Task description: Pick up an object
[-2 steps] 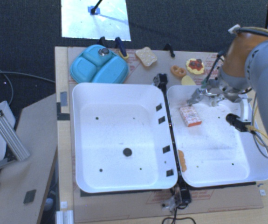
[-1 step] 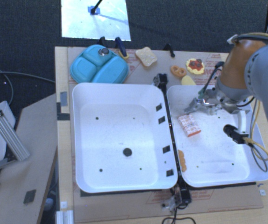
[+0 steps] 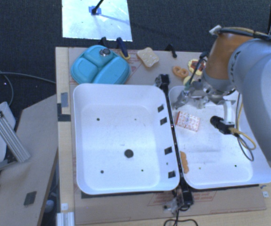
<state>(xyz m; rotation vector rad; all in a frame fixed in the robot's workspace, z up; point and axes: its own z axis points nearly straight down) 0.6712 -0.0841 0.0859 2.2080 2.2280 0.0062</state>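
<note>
The arm [image 3: 255, 65] came in big and grey from the right, orange band showing above the wrist, and its gripper [image 3: 190, 98] sat low over the far-left corner of the right bin [image 3: 229, 173]. How wide the jaws stood could not be told from this angle; the metal at the tip was a tangle of shine, and nothing could be made out clamped in it.

Just below the jaws and a touch to the right, lying flat on the bin floor, was a small pink-and-white patterned packet [image 3: 188, 121], near the tip but apart from it. Further down from the jaws, hard against the divider between the bins, lay a small orange piece [image 3: 184, 162].

Off to the left of the jaws, the left bin [image 3: 93, 98] held one dark round disc [image 3: 128, 153] on its floor.

Beyond the jaws, outside the bins, an orange pretzel-shaped toy [image 3: 180, 71] and a yellow toy [image 3: 194, 66] sat just past the bin rim. Further left along the bench were a slice of toast [image 3: 148, 57] and a blue divided plate [image 3: 100, 66].
</note>
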